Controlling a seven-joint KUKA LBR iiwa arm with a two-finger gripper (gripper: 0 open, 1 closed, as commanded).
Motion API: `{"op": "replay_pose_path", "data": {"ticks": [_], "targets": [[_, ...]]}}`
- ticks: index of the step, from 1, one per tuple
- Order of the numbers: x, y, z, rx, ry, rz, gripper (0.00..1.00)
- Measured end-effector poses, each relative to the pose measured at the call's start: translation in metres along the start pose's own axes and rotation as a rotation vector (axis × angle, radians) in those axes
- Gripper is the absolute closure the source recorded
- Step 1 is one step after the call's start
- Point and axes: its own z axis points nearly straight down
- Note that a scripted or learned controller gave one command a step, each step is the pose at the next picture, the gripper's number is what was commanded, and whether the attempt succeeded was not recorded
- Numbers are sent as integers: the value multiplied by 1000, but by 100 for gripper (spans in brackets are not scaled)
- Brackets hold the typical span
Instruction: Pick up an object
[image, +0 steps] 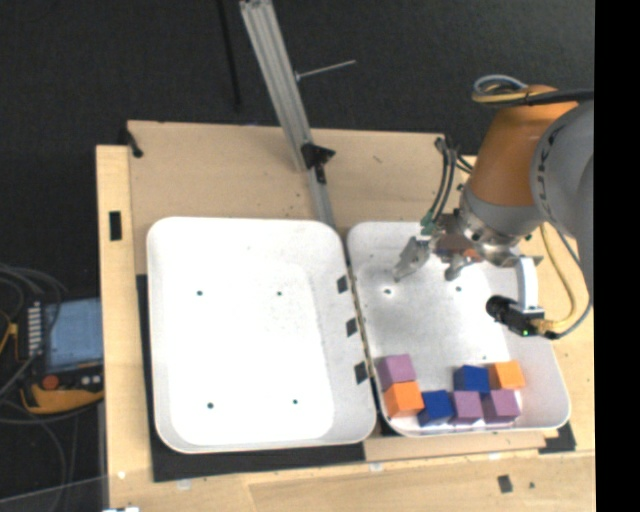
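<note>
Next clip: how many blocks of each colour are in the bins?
Purple blocks: 3
Orange blocks: 2
Blue blocks: 2
Total: 7, all in the right bin.

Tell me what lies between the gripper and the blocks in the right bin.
In the camera view, bare white bin floor separates the gripper from the blocks clustered along the near edge.

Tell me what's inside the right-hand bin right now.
The right bin holds a cluster of cubes along its near edge: purple, orange, blue, purple, purple, blue and orange. The arm covers its far right corner.
</note>
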Motion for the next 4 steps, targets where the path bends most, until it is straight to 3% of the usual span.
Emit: {"op": "replay_pose_path", "data": {"ticks": [2, 3, 4], "targets": [[-5, 0, 87, -4, -1, 3, 0], [-5, 1, 74, -11, 1, 10, 100], [-7, 4, 31, -10, 1, 5, 100]]}}
